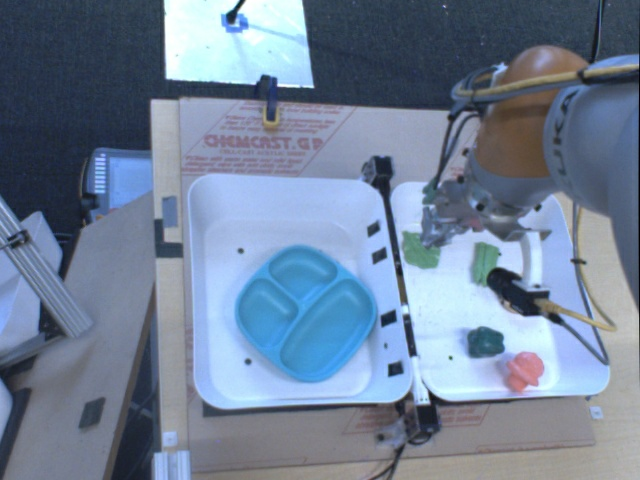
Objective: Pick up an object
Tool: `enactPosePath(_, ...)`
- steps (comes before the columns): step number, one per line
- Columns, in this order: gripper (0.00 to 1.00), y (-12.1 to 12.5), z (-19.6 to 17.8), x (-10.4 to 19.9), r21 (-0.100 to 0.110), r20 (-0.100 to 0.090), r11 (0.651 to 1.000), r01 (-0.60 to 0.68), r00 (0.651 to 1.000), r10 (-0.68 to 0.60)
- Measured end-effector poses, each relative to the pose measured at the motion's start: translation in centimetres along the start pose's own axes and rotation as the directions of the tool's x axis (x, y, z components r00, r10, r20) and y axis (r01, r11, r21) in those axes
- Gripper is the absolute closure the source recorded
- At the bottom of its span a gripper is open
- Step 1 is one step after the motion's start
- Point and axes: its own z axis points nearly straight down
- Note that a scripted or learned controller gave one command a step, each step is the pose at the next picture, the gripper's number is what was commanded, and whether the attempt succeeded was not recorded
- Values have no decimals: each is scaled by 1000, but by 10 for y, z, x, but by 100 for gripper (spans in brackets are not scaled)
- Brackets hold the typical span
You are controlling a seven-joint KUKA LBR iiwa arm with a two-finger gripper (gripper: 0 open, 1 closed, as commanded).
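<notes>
The gripper (437, 230) hung in the right bin (575, 373), directly above a light green piece (420, 251) near the bin's left wall; whether its jaws were wide or narrow could not be told. The piece appeared small, light and probably rubbery, best pinched across its narrow middle. Nearby lay a green strip (485, 262), a dark green lump (485, 342) and a pink toy (524, 369). Red print on the cardboard (300, 133) was too blurred to read reliably.
</notes>
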Motion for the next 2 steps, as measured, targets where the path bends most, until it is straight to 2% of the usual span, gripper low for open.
enactPosePath(2, 100, 14, 1, 101, 0, -1, 1000, 0, 1000, 0)
